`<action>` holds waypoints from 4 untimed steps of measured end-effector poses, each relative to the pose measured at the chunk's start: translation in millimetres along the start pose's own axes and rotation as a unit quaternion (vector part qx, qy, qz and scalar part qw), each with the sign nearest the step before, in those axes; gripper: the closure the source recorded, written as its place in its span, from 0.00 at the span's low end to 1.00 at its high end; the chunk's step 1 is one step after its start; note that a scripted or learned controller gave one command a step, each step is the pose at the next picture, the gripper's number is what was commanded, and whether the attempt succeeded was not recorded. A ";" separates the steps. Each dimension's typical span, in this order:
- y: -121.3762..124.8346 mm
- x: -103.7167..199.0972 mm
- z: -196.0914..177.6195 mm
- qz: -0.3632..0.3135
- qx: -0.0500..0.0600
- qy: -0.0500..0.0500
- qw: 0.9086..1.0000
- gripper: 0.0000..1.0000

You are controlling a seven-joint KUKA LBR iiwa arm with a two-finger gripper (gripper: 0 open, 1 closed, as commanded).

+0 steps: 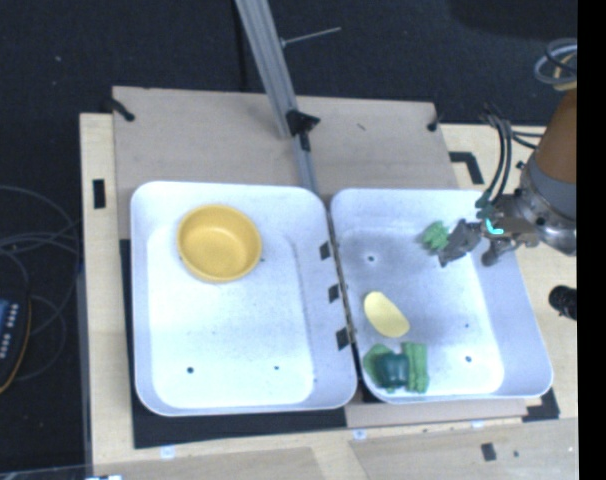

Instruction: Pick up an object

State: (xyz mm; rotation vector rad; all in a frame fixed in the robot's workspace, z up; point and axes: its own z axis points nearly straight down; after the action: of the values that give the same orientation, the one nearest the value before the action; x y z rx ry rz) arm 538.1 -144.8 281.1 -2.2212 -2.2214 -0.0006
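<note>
My gripper (473, 252) hangs over the upper right part of the right bin (503, 318). It is open, and bare bin floor shows between its fingers. A small light green object (435, 235) lies just left of the left finger (453, 250), beside it and not between the two. Further down the same bin lie a pale yellow oval piece (386, 314), a dark teal round object (389, 368) and a green block (417, 366) side by side at the near edge.
The left bin (163, 358) holds a yellow bowl (219, 242) in its upper left part. A grey metal pole (268, 53) slants down from the top to the ridge between the bins. Cables run along the arm at the right.
</note>
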 end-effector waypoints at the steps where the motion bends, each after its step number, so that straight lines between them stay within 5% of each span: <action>1: 0.0 0.0 0.0 0.000 0.000 0.000 1.000 0.00; 4: 1.9 -0.4 148.2 0.000 0.002 0.000 1.000 0.00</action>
State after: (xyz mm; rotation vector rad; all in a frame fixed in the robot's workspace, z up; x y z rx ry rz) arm 540.0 -145.1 132.9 -2.2204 -2.2192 0.0036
